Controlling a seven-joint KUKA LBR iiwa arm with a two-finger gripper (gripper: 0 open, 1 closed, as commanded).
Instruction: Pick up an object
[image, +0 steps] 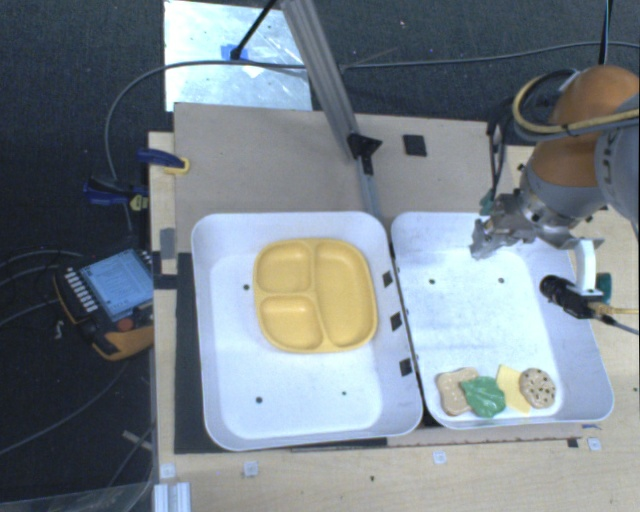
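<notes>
White plastic, two shallow bins side by side on a tan bench board (260, 160). Left bin (225, 400): one yellow divided plate (315, 295), three compartments, lying flat near the bin's middle, nothing in it. Right bin (470, 330): four small play-food pieces bunched against the near edge — a tan toast slice (455, 390), a green leaf-like piece (484, 397) overlapping the toast, a yellow wedge (513, 388) that may be cheese, and a round chocolate-chip cookie (538, 387) touching the wedge. Being so tightly packed, they would offer little finger room for a clean single pick; the cookie at the outer end looks the most reachable. Arm: grey with orange band, entering from the right, wrist over the far edge of the right bin. Gripper (487, 240): hanging at the bin's far rim, well apart from the food cluster, nothing visible between its parts; whether it is spread or pressed together cannot be told at this angle and size. Task standing, by judgement: no object lifted, approach not yet made — the arm would need to travel toward the near edge and descend. Also present: a grey slanted pole (325, 75) crossing the board, a blue-screened device (112, 285) on the dark floor to the left, loose cables around it.
</notes>
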